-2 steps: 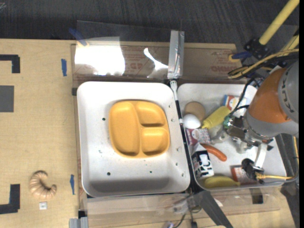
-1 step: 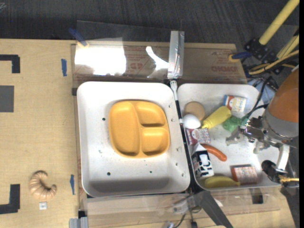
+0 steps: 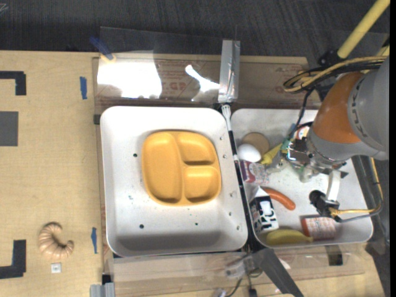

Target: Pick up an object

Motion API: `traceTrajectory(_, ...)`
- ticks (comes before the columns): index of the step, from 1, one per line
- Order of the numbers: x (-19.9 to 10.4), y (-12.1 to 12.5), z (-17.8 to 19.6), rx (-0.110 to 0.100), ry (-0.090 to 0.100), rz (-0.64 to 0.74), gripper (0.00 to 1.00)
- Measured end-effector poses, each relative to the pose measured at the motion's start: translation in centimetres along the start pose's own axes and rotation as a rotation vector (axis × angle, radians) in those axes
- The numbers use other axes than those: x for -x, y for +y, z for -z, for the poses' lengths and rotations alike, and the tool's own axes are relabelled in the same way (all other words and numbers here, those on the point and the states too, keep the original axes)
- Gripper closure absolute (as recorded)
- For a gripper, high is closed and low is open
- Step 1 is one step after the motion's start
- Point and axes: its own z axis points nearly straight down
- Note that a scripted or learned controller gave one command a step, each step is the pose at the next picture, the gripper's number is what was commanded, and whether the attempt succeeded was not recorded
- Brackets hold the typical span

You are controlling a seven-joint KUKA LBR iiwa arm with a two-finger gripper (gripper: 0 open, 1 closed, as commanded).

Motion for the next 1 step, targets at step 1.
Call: traceTrajectory(1,-0.39,-7.62,0.11,-0.001,0.002,0.176,0.0)
